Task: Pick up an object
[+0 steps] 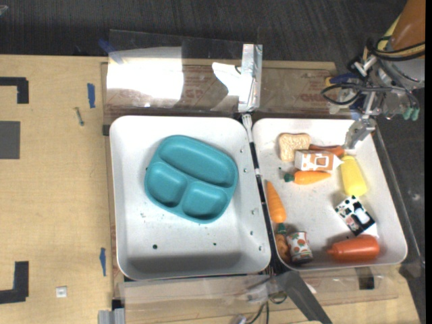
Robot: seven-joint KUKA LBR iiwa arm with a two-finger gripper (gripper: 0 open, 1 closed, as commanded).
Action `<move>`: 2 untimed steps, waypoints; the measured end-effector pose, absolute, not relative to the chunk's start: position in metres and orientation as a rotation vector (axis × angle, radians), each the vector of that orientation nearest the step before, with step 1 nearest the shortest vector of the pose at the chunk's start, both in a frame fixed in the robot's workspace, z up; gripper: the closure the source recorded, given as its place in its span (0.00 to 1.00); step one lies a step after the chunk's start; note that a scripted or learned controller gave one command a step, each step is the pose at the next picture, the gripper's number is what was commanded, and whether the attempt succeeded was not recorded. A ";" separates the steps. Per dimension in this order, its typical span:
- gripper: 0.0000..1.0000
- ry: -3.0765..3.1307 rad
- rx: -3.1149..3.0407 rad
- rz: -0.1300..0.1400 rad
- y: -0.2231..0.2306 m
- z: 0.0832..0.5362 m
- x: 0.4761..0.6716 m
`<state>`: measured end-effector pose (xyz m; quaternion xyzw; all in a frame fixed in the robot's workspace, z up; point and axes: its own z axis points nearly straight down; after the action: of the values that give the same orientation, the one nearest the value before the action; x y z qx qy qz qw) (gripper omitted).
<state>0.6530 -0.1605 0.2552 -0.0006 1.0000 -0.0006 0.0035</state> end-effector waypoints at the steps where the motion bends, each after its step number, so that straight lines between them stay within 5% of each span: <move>1: 0.00 3.130 0.019 -0.003 -0.159 0.091 0.648; 2: 1.00 3.118 0.015 -0.006 -0.157 0.107 0.652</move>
<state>0.6521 -0.1574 0.1065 0.0048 0.9999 -0.0019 0.0118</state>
